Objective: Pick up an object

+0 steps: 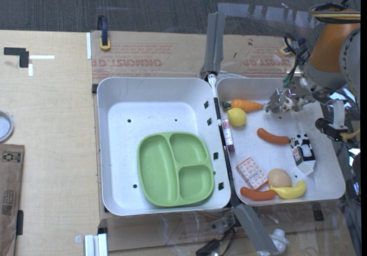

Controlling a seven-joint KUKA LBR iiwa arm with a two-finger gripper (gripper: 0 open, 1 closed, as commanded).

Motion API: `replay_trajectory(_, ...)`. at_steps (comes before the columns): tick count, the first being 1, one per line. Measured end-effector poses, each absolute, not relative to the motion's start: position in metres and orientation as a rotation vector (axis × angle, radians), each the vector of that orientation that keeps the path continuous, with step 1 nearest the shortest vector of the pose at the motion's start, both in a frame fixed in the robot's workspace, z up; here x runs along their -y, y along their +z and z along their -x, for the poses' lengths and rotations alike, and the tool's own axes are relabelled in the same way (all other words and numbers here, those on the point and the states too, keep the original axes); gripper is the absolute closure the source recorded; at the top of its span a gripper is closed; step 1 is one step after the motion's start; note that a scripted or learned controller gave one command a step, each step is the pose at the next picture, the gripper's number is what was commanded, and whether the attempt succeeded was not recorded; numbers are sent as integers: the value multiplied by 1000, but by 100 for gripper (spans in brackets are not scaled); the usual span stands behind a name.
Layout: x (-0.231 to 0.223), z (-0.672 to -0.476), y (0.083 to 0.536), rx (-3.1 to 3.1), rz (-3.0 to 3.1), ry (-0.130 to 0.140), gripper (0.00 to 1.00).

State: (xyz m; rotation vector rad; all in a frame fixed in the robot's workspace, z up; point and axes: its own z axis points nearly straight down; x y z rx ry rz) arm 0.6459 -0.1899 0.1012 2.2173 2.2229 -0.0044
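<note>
The gripper [281, 102] hangs over the right bin's [332, 192] far edge, its grip too blurred to tell. Just beside it the carrot [248, 104] lies along that edge, apparently tip pointing right, a lemon [236, 117] touching its near side.

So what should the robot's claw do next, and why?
Probably go straight down a little. The gripper hangs at the back of the right bin, right beside the carrot and holding nothing, so lowering onto the carrot looks like its nearest chance.

Two white bins [106, 134] sit side by side. One green plate [175, 168] lies in the left bin. The right bin holds one carrot [246, 104], one lemon [236, 117], two sausages [273, 137], one banana [289, 190], one egg [279, 177], one small carton [303, 149] and one patterned packet [252, 172].
</note>
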Motion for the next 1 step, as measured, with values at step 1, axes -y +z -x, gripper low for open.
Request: replay_trajectory(1,161,-646,193,-2174,-2266,-1,100)
